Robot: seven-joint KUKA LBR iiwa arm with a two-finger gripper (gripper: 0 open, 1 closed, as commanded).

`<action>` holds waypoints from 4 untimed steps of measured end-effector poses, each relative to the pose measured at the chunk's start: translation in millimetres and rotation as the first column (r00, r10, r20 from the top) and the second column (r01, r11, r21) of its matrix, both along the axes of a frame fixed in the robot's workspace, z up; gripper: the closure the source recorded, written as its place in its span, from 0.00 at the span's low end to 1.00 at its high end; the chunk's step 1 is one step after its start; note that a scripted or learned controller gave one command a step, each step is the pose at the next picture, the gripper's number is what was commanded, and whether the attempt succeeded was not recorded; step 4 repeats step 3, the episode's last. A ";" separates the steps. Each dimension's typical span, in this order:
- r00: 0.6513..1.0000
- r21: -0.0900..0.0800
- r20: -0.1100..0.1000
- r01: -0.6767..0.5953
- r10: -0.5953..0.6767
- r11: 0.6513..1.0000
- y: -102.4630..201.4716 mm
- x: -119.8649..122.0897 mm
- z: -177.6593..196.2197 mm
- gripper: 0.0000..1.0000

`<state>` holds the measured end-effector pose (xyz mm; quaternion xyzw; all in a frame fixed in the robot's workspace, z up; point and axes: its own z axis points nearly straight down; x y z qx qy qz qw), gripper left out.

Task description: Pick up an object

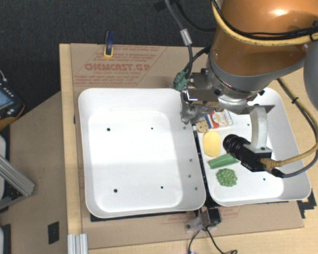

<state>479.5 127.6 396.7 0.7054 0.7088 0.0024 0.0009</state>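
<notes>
Arm (265,30) reaching in from right, orange band looming over right bin (294,157). Gripper (190,112) hanging at that bin's far left corner, right by rim it shares with left bin (95,157). Jaws apart or together: cannot tell, buried under wrist hardware. Objects all sitting in right bin. Red-and-white packet (221,119) lying just beside gripper, small tan piece (202,126) next to it. Yellow egg shape (212,143) resting closer to camera, green strip (222,161) just beside it, bumpy green ball (227,178) sitting nearest camera.
</notes>
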 end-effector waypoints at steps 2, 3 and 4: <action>1.000 0.001 0.003 0.000 0.000 1.000 -11.4 0.3 12.5 1.00; 1.000 -0.003 -0.010 0.003 -0.003 1.000 7.2 -0.6 -17.1 1.00; 1.000 -0.003 -0.010 0.003 -0.003 1.000 7.2 -0.6 -17.1 1.00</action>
